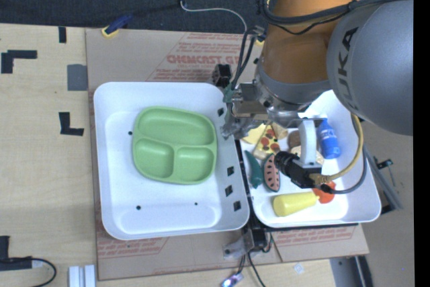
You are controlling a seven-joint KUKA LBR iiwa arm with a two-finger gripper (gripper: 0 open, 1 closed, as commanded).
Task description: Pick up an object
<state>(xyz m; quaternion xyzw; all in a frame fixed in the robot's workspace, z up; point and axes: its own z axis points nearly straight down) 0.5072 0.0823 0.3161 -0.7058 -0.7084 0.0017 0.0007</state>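
Toys crowd the right-hand white plastic bin (pixel 363 208): a glossy yellow lemon-shaped piece (pixel 293 203), a watermelon slice (pixel 271 173), a blue bottle (pixel 328 139), a pizza-like wedge (pixel 270 138). Over them hangs the gripper (pixel 259 119), low above the pile's upper left, probably lining up a grab; whether its claw is apart or together I cannot tell. Beside it, the left white bin (pixel 111 144) cradles a matte green three-compartment plate (pixel 173 145).

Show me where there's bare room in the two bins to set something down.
Free: the white floor of the left bin in front of the green three-compartment plastic tray, and a strip to its left. Crowded: the right bin, packed with a yellow block, a watermelon-slice toy and a blue bottle beneath the arm.
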